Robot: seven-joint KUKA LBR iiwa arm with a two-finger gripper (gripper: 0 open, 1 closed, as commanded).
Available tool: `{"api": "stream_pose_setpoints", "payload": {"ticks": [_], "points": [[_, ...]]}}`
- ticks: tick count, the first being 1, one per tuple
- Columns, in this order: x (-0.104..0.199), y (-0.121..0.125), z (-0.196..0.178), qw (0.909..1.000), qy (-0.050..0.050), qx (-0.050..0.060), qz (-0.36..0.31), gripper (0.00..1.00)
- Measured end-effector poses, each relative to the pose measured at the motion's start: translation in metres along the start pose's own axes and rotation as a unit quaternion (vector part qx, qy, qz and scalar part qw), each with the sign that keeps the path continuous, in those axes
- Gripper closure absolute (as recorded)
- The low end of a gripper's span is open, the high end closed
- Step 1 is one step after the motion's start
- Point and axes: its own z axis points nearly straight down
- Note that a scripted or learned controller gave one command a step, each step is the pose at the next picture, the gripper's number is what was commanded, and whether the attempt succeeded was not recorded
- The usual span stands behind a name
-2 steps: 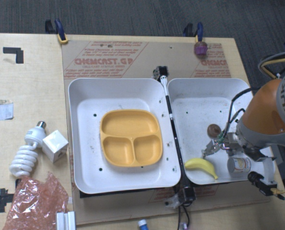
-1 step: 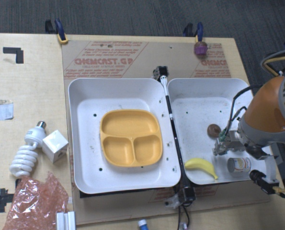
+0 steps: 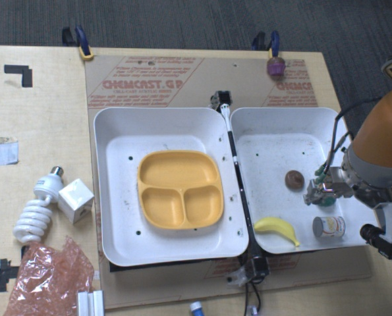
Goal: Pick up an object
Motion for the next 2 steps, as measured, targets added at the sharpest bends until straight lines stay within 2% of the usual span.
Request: {"api": "stream_pose_setpoints", "payload": {"ticks": [1, 2], "points": [[0.000, 0.000, 0.000, 1.0000, 0.000, 0.000, 0.000, 0.00], [0.021, -0.001, 0.080, 1.0000, 0.000, 0.001, 0.001, 0.00]]}}
